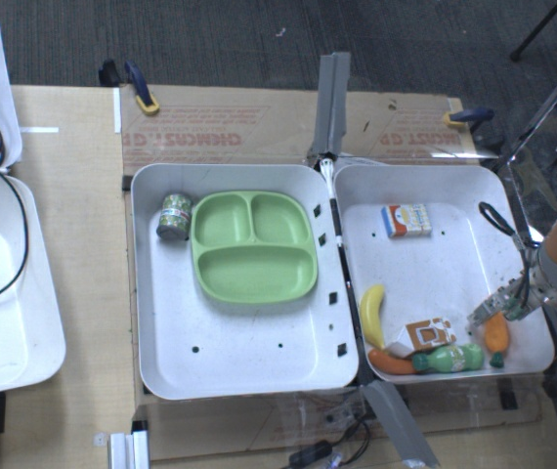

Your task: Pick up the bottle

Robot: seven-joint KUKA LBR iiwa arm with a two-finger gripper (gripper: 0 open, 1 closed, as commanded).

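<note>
Bins: smooth white plastic, slight sheen. Plate: matt green plastic. Bottle: glossy green plastic. Bench: pale wood. Board: brown cardboard.

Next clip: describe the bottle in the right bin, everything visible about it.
The bottle is small and green, plastic by its look, with a pale label patch around its middle. It lies on its side along the near wall of the right bin, with one end by an orange carrot and the other toward a second carrot. A small orange-and-white packet sits just behind it. Nothing grips it.
</note>
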